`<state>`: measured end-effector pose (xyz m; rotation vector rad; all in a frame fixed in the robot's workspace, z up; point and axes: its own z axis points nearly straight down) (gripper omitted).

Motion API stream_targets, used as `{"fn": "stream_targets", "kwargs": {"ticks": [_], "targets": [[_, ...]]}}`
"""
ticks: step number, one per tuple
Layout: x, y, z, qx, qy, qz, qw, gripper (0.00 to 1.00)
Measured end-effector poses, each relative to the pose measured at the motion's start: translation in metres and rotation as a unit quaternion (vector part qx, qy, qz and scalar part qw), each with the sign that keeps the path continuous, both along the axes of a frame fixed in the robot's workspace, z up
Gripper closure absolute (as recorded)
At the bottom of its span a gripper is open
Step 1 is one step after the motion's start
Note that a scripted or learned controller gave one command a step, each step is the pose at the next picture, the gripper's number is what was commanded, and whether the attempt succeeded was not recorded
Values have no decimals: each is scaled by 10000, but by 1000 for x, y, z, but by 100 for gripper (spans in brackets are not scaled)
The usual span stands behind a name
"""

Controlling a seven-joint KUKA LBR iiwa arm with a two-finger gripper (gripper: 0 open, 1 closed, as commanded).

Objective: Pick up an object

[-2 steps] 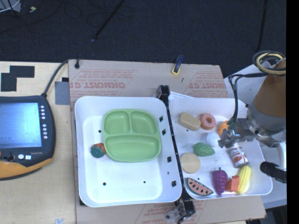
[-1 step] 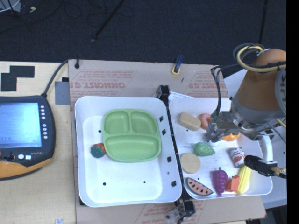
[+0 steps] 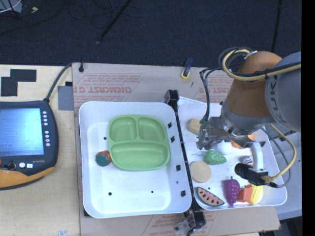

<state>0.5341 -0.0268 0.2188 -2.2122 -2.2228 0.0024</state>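
Green toy [image 3: 214,157] under fingers [image 3: 209,140]; round cookie [image 3: 200,171] near divider.

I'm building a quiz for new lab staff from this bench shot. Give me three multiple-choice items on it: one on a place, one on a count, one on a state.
1. Where does the green divided plate lie?
A. In the left bin
B. In the right bin
C. On the bare bench

2. How many compartments has the plate?
A. One
B. Three
C. Five

3. How does the watermelon slice lie?
A. Flat on the floor of the right bin
B. Stacked on the plate
C. Lifted by the tool

Key: 1 A, the plate rests on the left bin's floor beside a small red and green toy. 2 B, two small wells above one wide one. 3 A, it sits by the bin's near edge, apart from the tool.
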Motion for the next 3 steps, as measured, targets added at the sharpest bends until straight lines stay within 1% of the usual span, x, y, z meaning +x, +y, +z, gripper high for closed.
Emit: {"fn": "stream_targets", "kwargs": {"ticks": [1, 2, 3], "targets": [[19, 51, 12, -2, -16, 3, 10000, 100], [26, 111, 6, -5, -7, 5, 10000, 100], [37, 144, 5, -10, -7, -7, 10000, 100]]}}
